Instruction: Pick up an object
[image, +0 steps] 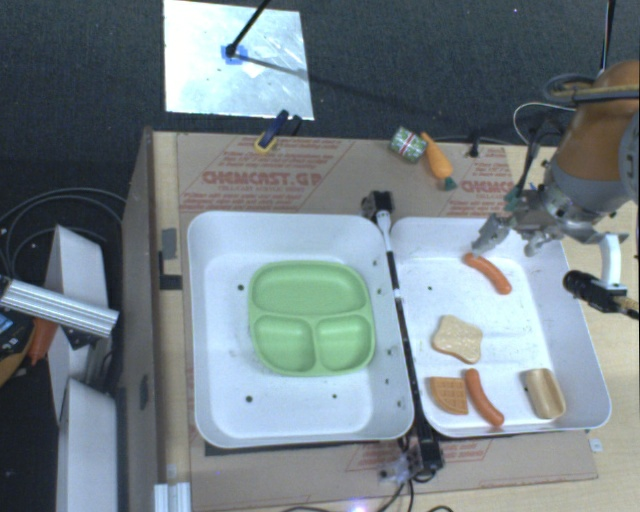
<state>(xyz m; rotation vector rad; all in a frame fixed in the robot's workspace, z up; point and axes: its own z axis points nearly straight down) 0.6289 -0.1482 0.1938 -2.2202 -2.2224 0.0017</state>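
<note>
The right bin (560, 330) holds an orange sausage (487, 272) near its far edge, a toast slice (458, 339) in the middle, and a waffle (449, 394), a second sausage (484, 397) and a bread roll (543, 392) along the front. My gripper (510, 238) hovers over the bin's far edge, just above and behind the first sausage. Its fingers (489, 236) stand apart, open, with nothing between them.
A green divided plate (312, 316) lies in the left bin (215, 300). A small can (408, 143) and a toy carrot (437, 157) rest on the board behind the bins. A ridge (397, 300) separates the two bins.
</note>
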